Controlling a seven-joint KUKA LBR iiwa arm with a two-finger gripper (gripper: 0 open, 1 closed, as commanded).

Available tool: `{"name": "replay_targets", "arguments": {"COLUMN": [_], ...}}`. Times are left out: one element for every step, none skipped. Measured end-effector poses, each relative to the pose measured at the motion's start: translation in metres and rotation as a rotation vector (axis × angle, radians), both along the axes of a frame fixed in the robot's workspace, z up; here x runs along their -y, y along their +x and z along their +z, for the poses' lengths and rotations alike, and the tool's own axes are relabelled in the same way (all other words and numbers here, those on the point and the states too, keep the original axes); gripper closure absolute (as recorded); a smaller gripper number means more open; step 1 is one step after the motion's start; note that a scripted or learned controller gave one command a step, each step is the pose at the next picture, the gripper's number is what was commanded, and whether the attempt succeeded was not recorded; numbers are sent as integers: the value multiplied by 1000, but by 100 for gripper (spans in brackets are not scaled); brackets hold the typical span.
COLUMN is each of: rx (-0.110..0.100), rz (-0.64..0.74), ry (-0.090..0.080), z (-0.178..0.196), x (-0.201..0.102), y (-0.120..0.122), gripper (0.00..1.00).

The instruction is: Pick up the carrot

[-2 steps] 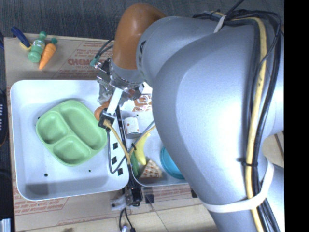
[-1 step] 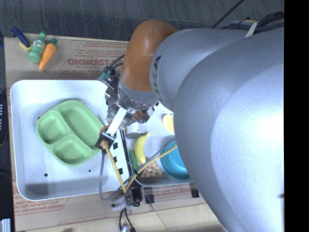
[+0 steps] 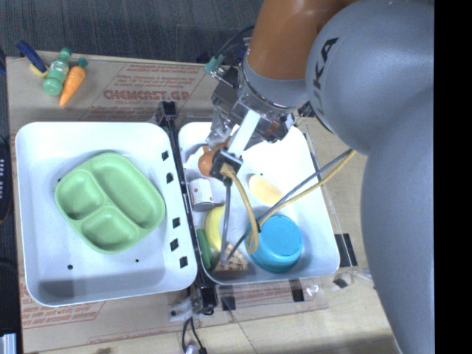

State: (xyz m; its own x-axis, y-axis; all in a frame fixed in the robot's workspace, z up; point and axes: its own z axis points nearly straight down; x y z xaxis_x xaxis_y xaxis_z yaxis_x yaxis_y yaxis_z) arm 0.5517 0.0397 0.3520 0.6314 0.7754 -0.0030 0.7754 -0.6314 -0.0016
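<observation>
A: Where's the carrot [image 3: 71, 85]?

B: Top left, on the cardboard behind the left bin [image 3: 29, 198], touching a green toy bottle [image 3: 54, 77]. Outside both bins.

A: And the claw [image 3: 217, 161]?

B: Down in the right bin [image 3: 318, 220], near its back left corner, well apart from the carrot. Something orange-brown sits right at its tip. Can't tell if it's clenched or released.

A: What should it do then?

B: I'd say lift clear of the bin, cross over the left bin, come down on the orange body, not the green top, and keep off the bottle.

A: What's hard to see?

B: The arm covers the right bin's back and right side. Cables cross the blue cup [image 3: 278, 242] and the yellow things; dark bits at the front edge are unclear.
</observation>
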Motion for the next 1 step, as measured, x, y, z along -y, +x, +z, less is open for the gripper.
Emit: {"name": "replay_targets", "arguments": {"rx": [-10], "rz": [162], "ry": [-1], "z": [-84], "x": [-85], "y": [-5], "gripper": [100]}}
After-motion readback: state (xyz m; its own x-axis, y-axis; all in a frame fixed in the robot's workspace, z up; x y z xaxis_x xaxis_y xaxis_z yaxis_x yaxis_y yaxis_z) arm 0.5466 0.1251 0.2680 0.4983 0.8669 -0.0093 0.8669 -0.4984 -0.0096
